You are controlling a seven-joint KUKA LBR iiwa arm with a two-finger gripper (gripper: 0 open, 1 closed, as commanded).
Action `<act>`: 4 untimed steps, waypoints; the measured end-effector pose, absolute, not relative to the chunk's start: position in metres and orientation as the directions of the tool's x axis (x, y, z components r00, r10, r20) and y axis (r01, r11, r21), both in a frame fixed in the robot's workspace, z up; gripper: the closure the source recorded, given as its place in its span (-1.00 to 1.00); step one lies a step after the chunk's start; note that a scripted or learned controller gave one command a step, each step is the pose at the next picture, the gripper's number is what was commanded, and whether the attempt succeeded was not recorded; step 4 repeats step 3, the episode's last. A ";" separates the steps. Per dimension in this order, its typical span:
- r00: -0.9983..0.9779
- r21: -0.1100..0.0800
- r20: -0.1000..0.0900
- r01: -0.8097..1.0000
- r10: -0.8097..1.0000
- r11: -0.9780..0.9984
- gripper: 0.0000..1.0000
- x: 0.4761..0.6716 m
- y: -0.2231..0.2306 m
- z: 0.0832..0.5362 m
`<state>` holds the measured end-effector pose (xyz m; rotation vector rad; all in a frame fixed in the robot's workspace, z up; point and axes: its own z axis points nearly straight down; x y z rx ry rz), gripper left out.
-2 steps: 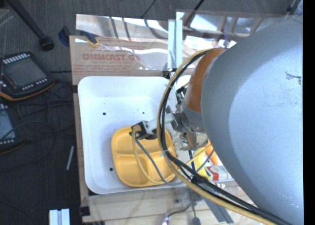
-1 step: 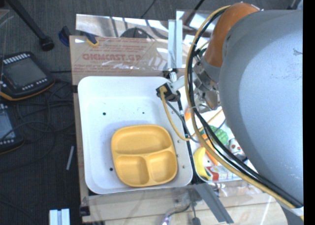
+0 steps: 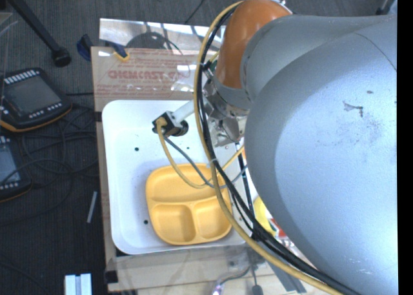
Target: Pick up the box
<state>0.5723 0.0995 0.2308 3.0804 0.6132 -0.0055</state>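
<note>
Pincer hangs over the bin's right edge; we cannot tell its state. We see a yellow tray, no box lifted; picking remains.

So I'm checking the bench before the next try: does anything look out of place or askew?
Nothing looks spilled or damaged. The yellow plastic divided tray lies flat but turned at an angle in the left white bin. No box is visible; the grey arm covers most of the right side, so that area can't be judged.
</note>
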 end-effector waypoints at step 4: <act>0.888 0.000 -0.006 0.460 0.460 -0.888 1.00 0.517 -0.011 0.183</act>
